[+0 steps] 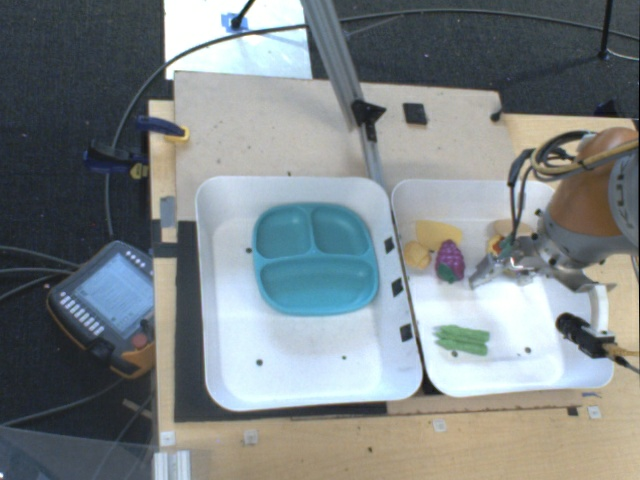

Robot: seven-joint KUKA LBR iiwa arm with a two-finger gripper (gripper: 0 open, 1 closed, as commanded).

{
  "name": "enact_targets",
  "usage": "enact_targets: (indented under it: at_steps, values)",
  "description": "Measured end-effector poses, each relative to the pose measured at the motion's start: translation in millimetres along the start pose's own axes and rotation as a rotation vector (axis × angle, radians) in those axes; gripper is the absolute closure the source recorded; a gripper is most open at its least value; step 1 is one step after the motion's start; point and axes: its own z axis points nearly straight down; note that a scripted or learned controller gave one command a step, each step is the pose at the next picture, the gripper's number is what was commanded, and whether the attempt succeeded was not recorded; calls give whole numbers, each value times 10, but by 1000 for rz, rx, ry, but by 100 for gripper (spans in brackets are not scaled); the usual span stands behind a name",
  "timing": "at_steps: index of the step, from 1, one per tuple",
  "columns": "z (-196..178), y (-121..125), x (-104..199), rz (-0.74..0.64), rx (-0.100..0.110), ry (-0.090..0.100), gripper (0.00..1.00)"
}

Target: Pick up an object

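white walls of the right bin (600, 373) fence my jaws (490, 271), which hang low near its middle; whether they are open or shut, i cannot tell. purple grapes (449, 259) sit just at nine o'clock of them, a yellow piece (432, 236) at ten, green beans (461, 339) at seven with bare floor around. the left bin (225, 368) carries a teal plate (315, 258).

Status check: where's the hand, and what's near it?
Hand low in right white bin. Purple grape-like toy just left of it, not held. Green bean-pod toy lying apart.
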Motion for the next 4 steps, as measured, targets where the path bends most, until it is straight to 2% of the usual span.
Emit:
enact_targets:
  at_steps: [1,2,3,4]
  values:
    - [-139,33,10,-1,-9,1,100]
    - [-696,104,19,-5,-3,-1,100]
    - [-1341,167,21,-6,-5,-1,100]
    - [-1531,179,21,-6,0,0,100]
